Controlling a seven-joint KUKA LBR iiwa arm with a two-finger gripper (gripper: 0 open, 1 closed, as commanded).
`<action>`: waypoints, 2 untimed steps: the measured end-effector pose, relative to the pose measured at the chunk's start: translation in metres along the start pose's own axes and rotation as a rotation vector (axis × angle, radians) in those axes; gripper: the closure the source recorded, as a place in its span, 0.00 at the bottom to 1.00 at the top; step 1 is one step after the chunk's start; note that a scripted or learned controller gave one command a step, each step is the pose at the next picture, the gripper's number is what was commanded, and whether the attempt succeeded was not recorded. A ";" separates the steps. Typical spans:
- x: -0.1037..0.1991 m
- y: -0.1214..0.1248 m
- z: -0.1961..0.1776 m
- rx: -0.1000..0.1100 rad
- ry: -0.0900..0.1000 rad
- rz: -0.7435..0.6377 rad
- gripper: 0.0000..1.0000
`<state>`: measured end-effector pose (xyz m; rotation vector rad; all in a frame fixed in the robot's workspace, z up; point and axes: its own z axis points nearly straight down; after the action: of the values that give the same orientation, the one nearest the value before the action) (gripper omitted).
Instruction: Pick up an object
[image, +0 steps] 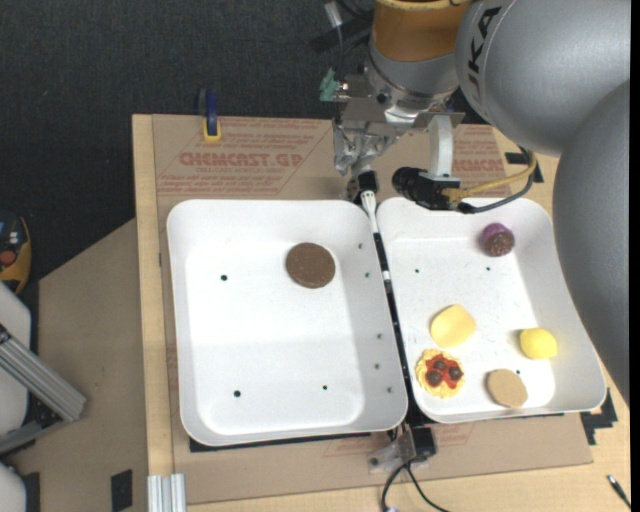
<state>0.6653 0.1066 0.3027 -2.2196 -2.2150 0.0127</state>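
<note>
Grey arm (560, 120) fills the 2 o'clock corner, closest to the lens. Next down in size: the left bin (200, 330), holding one flat brown cookie (311, 265) around its 12 o'clock, round and dull. That's probably the easiest pick. The gripper (362, 165) hangs above the bins' back rims, nothing held; can't tell how open it is. Looks like the approach step, so next it needs to swing toward 7 o'clock and drop.

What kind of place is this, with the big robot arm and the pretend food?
Probably a robot lab. A grey robot arm reaches over two white bins on a brown bench, with toy food such as a brown cookie to practise picking up.
</note>
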 end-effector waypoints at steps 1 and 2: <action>0.045 0.000 -0.144 -0.028 0.006 -0.008 1.00; 0.048 -0.009 -0.007 0.003 -0.001 0.000 1.00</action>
<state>0.6567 0.1543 0.3093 -2.2182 -2.2146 0.0163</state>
